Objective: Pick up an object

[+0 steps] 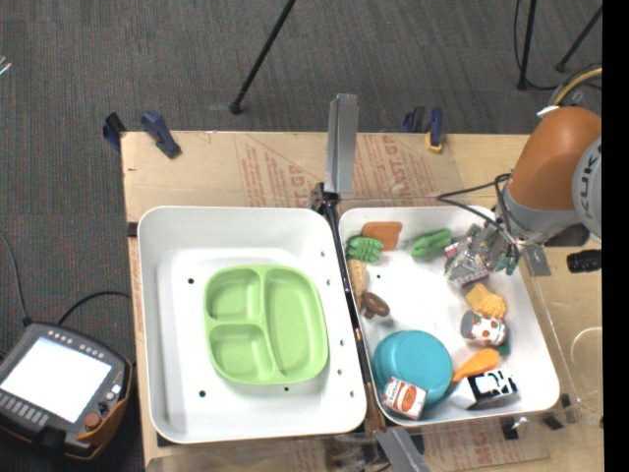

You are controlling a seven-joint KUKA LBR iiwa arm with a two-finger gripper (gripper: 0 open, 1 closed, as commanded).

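Left bin [167, 264]: you see a green tray [265, 323], three compartments, nothing on it. Right bin [536, 332]: clutter. Left edge has a green-and-orange toy [366, 249], an orange block [381, 232], a brown piece [374, 306]. Front: blue bowl [415, 360], small can [403, 397] touching it, carrot [476, 364], black-and-white block [491, 386]. Green pod [430, 243] near the back. End effector [476, 260] hangs low at the bin's right-back; can't tell its state. Nearest candidate: yellow toy [486, 301], just in front of it, toward you. Red-white cup [486, 330] sits beyond that.
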